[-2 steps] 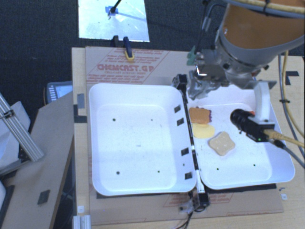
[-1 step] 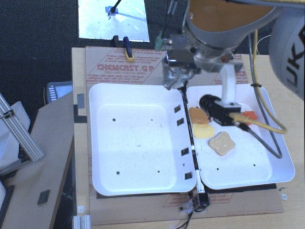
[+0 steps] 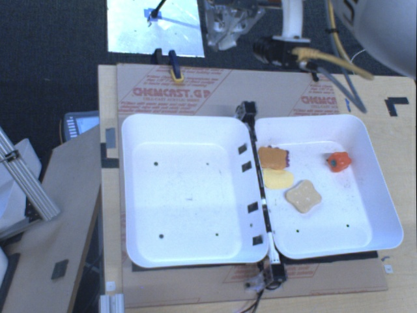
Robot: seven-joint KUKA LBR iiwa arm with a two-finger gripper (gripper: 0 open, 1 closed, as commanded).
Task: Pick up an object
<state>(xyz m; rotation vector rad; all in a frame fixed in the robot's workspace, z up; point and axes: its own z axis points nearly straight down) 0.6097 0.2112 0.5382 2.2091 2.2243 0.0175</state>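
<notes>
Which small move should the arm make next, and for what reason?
Probably bring the gripper forward over the right bin and line it up above the orange piece. The gripper hangs beyond the bins' far edge, and that piece lies apart from the other items, so it seems easiest to grasp.

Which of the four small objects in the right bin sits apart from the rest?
The red-orange object, near the right bin's far right side. The orange piece, yellow piece and tan piece cluster together by the divider between the bins.
</notes>
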